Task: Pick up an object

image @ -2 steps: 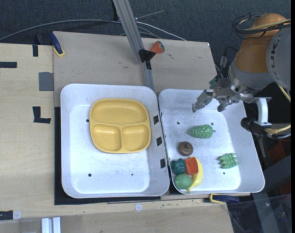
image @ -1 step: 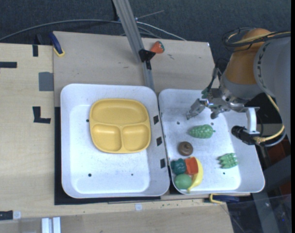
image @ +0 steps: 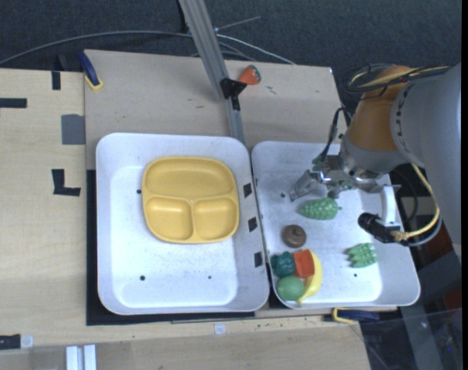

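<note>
**Q:** Pale wood forms the surface (image: 33, 206) on which two white bins rest side by side. What is marked at the working end of the arm?

**A:** The fingers (image: 301, 189) are seen low over the right bin (image: 388, 284), at its upper left part. They appear slightly spread, with nothing pinched between them. The gripper (image: 317, 186) is carried by the grey arm (image: 419, 129), whose orange band (image: 372, 126) is seen just above the wrist.

**Q:** Which object lies closest?

**A:** A bumpy green piece (image: 320, 209), lying on its side, is found just below and to the right of the fingertips, near them but apparently not touched. It is judged the likeliest target. Farther out, a brown round piece (image: 294, 235) is seen near the bin's middle, and a smaller green piece (image: 361, 254) lies well apart towards the right wall.

**Q:** And at the lower corner?

**A:** A tight cluster is shown: a dark green piece (image: 283, 264), an orange-red block (image: 304, 263), a light green ball (image: 291, 287) and a yellow banana (image: 314, 277), all touching or nearly so.

**Q:** What is held in the left bin (image: 110, 230)?

**A:** A yellow divided plate (image: 191, 199) is shown there.

**Q:** How is the step in hand best done?

**A:** The fingers should be centred across the narrow width of the bumpy green piece before any descent, so that it is straddled rather than nudged. Closing should be delayed until the bin floor is nearly met; a rounded body is judged liable to roll away under an off-centre pinch.
</note>
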You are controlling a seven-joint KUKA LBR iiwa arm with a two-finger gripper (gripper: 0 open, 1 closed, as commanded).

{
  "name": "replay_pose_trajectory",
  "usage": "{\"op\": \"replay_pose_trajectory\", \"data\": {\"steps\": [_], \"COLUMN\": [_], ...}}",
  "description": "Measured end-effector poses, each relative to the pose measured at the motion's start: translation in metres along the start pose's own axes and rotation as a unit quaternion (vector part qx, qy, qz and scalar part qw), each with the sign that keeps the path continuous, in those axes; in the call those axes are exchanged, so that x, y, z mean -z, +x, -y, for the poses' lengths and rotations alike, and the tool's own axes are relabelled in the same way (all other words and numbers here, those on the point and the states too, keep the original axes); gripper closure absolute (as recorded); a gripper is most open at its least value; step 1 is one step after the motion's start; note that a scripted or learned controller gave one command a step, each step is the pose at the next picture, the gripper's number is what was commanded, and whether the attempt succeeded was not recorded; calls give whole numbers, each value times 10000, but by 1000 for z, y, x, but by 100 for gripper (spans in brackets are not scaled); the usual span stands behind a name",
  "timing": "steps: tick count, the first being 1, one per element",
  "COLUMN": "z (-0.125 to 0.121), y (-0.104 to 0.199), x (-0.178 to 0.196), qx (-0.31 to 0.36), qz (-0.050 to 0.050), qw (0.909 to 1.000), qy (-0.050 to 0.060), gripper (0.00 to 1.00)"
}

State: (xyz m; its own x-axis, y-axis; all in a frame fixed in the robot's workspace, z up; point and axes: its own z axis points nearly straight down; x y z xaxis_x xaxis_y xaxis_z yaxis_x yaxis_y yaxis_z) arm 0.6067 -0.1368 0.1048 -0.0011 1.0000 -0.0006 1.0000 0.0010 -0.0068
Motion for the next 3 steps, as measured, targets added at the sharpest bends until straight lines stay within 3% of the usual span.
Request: {"op": "replay_pose_trajectory", "data": {"steps": [1,3], "z": [-1,3], "y": [1,-7], "x": [13,115], "qx": [10,0], "qz": [-3,0], "qw": [10000,10000], "qy": [-19,-50], "gripper": [100,100]}}
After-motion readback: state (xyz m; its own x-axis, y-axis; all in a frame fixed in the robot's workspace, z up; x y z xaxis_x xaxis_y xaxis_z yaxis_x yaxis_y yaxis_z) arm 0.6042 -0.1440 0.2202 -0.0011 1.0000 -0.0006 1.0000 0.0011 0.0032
